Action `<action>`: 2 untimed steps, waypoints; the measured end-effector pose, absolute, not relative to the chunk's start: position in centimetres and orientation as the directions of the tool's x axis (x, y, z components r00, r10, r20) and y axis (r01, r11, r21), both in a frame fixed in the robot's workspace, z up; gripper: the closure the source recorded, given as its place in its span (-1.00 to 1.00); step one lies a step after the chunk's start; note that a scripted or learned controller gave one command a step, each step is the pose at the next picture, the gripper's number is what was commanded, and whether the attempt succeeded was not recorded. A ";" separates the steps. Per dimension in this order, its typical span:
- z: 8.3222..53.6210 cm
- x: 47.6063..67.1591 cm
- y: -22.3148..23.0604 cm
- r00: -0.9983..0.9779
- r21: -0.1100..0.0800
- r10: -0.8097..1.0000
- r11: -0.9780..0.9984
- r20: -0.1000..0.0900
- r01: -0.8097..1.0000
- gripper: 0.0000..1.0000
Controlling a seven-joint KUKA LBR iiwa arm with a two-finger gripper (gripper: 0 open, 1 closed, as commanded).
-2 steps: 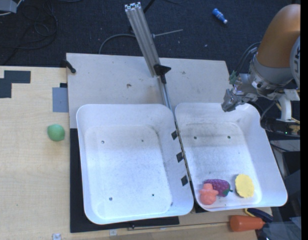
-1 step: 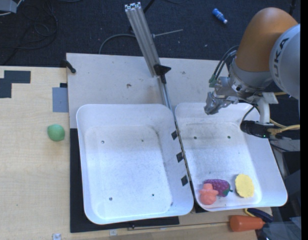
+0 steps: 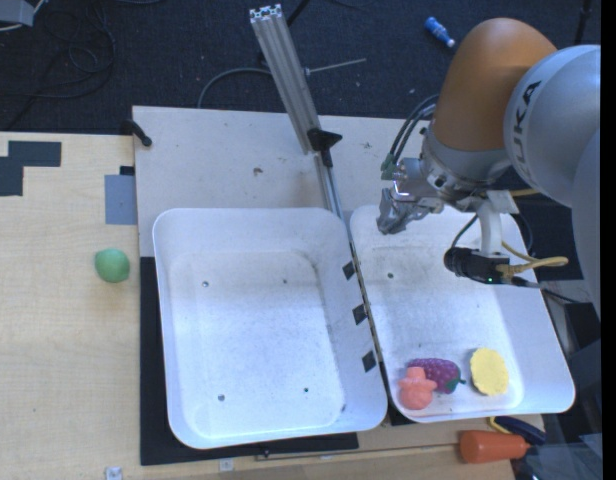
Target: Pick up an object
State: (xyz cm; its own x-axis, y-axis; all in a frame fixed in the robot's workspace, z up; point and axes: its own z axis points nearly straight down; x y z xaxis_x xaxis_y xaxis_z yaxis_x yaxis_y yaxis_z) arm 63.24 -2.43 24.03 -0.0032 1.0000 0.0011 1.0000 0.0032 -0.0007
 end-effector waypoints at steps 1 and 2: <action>23.5 62.7 2.2 -0.003 -0.001 1.000 0.003 0.001 1.000 1.00; 24.3 63.6 7.1 -0.003 0.000 1.000 0.003 0.001 1.000 1.00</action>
